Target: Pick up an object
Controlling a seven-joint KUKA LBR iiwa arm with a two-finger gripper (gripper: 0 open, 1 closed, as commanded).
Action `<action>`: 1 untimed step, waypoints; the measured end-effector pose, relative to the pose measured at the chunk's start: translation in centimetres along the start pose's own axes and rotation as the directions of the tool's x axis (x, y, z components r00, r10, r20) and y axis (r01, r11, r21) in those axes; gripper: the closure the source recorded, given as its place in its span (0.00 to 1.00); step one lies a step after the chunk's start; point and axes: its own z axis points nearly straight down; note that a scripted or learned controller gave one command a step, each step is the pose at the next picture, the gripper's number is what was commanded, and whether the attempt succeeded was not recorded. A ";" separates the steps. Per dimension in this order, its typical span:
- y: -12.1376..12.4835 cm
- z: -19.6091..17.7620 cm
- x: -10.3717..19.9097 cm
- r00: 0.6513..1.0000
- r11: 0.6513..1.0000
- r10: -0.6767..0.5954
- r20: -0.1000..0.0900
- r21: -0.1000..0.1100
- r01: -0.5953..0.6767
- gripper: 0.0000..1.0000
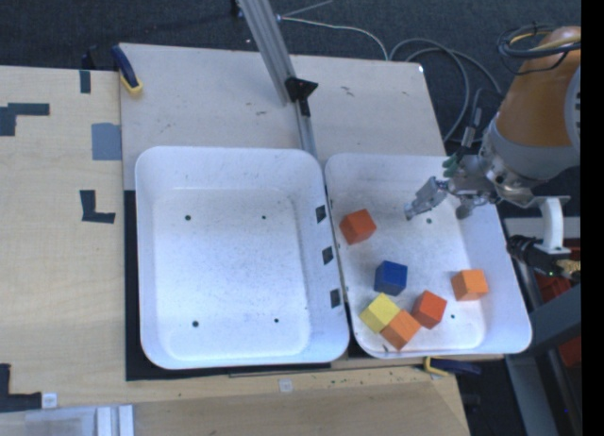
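Several small cubes lie in the right bin (377,170). An orange cube (358,226) sits nearest the middle, with a blue cube (391,276) below it. Near the front edge are a yellow cube (381,312), an orange cube (401,328) and a red-orange cube (429,308) close together. Another orange cube (469,284) lies at the right. My gripper (422,202) hangs over the upper right part of this bin, to the right of the first orange cube, with nothing seen between its fingers.
The left bin (226,165) stands beside the right one. A slanted metal pole (269,33) crosses the bench behind the bins. Cables (444,57) trail at the back right. A yellow and blue clamp (125,71) sits at the back left corner.
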 end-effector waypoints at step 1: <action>-0.4 10.1 3.5 1.000 1.000 0.000 -0.002 0.009 0.000 0.00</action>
